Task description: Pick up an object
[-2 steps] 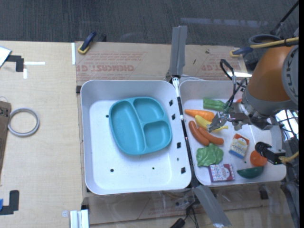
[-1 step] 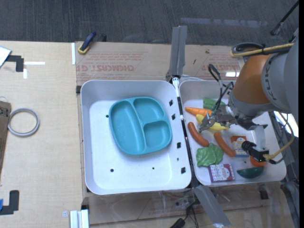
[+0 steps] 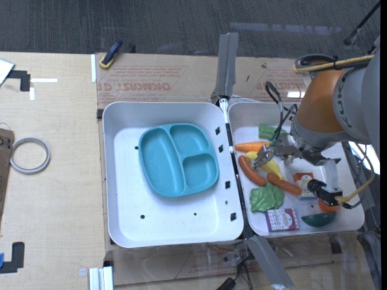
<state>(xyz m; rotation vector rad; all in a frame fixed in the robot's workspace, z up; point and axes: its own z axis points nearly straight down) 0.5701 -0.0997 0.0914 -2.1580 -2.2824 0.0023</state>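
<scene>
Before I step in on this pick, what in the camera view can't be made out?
- Claw: small and dark against the toys in the right bin; grip state unreadable.
- Toys under the arm: the green piece is partly covered.
- Red-and-white item and dark green one: too small to identify.
- Pink card: print too small to read.

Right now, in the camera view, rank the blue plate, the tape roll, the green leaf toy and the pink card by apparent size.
1. blue plate
2. tape roll
3. green leaf toy and pink card: too alike to separate.
</scene>
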